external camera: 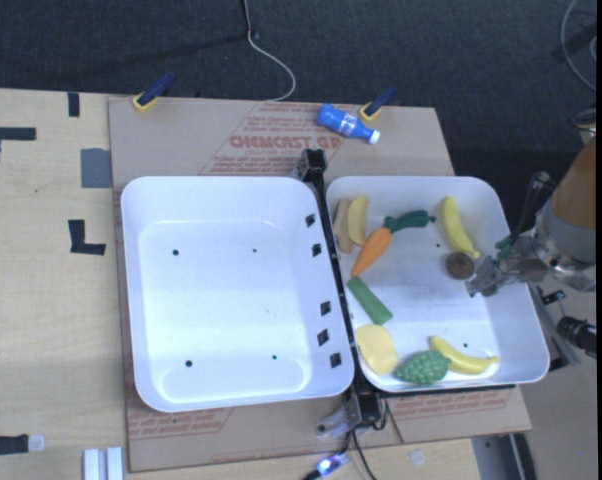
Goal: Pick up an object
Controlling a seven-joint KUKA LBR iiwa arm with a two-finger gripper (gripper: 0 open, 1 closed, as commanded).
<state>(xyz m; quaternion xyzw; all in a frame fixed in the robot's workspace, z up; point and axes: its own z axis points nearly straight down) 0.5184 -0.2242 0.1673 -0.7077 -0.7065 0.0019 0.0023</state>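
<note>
Both bins (141, 268) look like smooth, glossy white plastic. By the gripper (486, 276), the banana (457, 228) and carrot (372, 251) seem shiny moulded plastic. The board (271, 138) under them is matt brown cardboard; the bench (31, 268) pale wood.

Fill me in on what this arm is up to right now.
The arm reaches in from the right with its gripper low over the right bin, next to a small brown round object. Nothing visibly sits between its fingers. The bin also holds toy food: a carrot, two bananas, a green cucumber-like piece and a green bumpy item. The left bin sits alongside.
</note>
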